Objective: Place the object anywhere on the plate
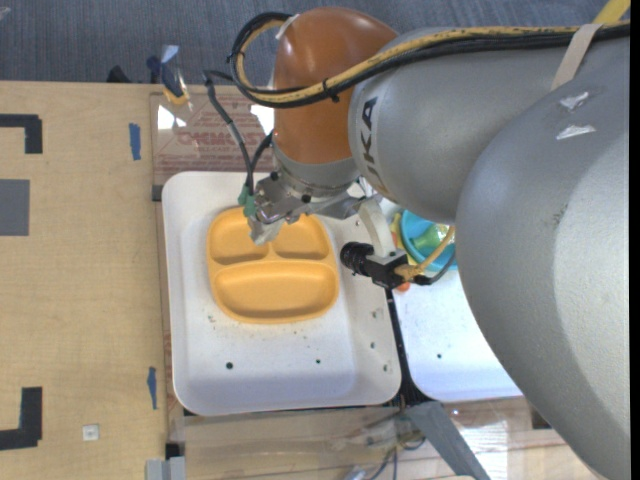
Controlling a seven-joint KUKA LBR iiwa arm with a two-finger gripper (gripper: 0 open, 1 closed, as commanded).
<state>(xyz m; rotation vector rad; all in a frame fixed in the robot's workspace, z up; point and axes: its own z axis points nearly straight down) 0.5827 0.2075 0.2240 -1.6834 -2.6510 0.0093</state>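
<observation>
Risks first:
- Could release off-target. Grey two-finger gripper (262, 226) sits low over the back edge of the yellow-orange three-compartment plastic plate (270, 293), about where the ridge between the two small rear compartments starts. A drop here might land on the ridge or the rim and roll off into the left white shallow bin (200, 368).
- Could be carrying nothing. Small green piece (243, 199) pokes out at the gripper's left side, touching or just beside it, above the plate's rear-left corner. Likely the task object, but too small and too hidden to confirm. If merely resting against the gripper rather than pinched, would end up wherever it falls.
- Could also be the wrong item entirely. Teal-and-yellow rounded object (425, 236) lies in the right white shallow bin (450, 358), half hidden under the grey arm (480, 118), well apart from the plate. If that is the target, nothing placed yet.
- Could snag. Black cable fitting (356, 258) hangs just beside the plate's right rim; a sideways move might drag it across the plate and shift it.

Jaws: cannot tell whether apart or together, with the wrist body blocking the view from above. No object visibly clamped. Tip looks close to the plate surface, possibly touching; cannot confirm contact.
</observation>
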